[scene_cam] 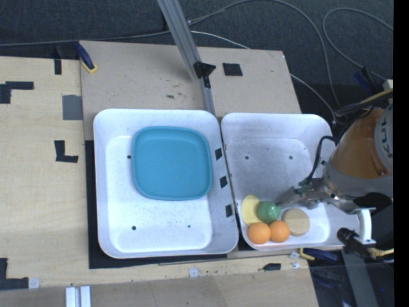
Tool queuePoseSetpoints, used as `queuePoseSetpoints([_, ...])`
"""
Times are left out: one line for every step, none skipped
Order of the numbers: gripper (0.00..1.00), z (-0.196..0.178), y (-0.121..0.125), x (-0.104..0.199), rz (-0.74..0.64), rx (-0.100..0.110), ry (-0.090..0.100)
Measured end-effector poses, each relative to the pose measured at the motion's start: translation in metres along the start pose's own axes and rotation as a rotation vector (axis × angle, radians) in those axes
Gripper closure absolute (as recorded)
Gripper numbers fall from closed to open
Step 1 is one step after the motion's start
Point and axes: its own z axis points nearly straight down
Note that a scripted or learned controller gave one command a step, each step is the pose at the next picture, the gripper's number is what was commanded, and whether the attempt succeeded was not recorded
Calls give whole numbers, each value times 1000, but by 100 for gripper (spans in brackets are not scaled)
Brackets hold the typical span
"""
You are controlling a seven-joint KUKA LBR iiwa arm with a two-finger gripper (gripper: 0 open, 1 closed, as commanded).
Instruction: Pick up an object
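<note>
Several small objects cluster at the front of the right bin (275,139): a yellow piece (249,206), a green ball (268,211), two orange balls (259,233) (279,231) and a round beige piece (297,222). My gripper (295,196) comes in low from the right, under the orange band (361,149). Its tip sits just right of the green ball and above the beige piece. Whether it touches either one is unclear, and I see nothing held in it.
The left bin (115,190) holds a blue square plate (171,162). A grey metal bar (185,37) slants down from the top to the gap between the bins. Cables lie on the dark floor behind and to the right.
</note>
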Motion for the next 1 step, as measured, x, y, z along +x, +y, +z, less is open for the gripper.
queuePoseSetpoints([100,-12,1,-1,0,-4,-1])
